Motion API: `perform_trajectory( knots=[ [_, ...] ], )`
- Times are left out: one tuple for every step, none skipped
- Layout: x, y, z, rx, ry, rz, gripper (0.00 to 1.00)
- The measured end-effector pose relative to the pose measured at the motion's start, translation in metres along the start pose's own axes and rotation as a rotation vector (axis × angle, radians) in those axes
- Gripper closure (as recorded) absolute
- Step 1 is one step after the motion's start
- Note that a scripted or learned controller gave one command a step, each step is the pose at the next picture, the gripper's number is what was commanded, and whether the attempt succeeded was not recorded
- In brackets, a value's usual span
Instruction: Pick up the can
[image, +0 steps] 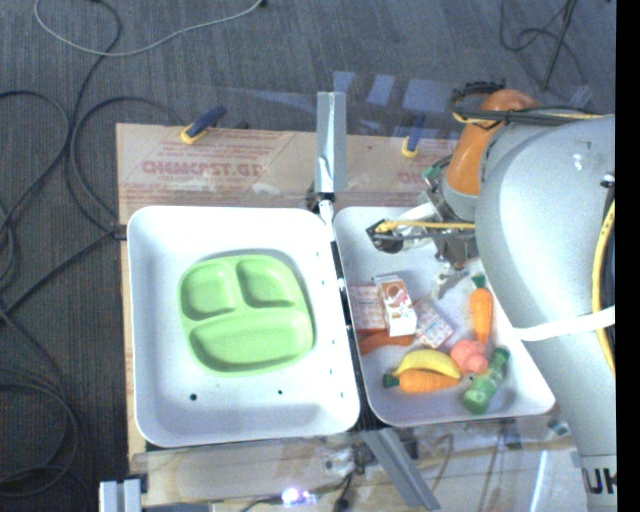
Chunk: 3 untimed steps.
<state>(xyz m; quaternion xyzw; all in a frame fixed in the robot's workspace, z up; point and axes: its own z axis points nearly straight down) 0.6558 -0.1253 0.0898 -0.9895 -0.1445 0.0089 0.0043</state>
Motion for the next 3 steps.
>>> perform_trajectory(
  knots=[
    [0.003, -0.004, 0.000, -0.009, -0.005, 0.016, 0.00],
    [0.003, -0.005, 0.000, -0.009, -0.005, 0.027, 0.00],
    [0.001, 0.009, 0.000, 0.007, -0.001, 0.081, 0.00]
  ],
)
